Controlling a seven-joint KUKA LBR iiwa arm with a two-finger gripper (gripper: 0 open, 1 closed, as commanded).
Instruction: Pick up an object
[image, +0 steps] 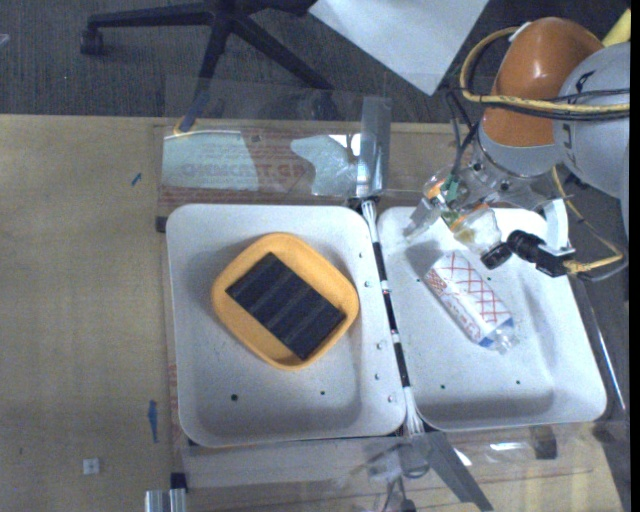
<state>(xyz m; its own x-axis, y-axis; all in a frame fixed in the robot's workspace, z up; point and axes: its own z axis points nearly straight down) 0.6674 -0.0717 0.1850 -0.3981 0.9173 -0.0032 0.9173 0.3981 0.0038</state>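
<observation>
White right bin (560, 390): bottle (470, 298) mid-floor, off walls

A pale wooden bench (70, 300) stands on dark carpet (60, 80), with an office chair base (215, 35) behind it.

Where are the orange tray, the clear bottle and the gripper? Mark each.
orange tray (285, 300): camera view, on its dark ribbed centre, left bin.
clear bottle (468, 297): camera view, on its red-patterned label, right bin.
gripper (448, 210): camera view, at its tip, above the right bin's far edge.
</observation>
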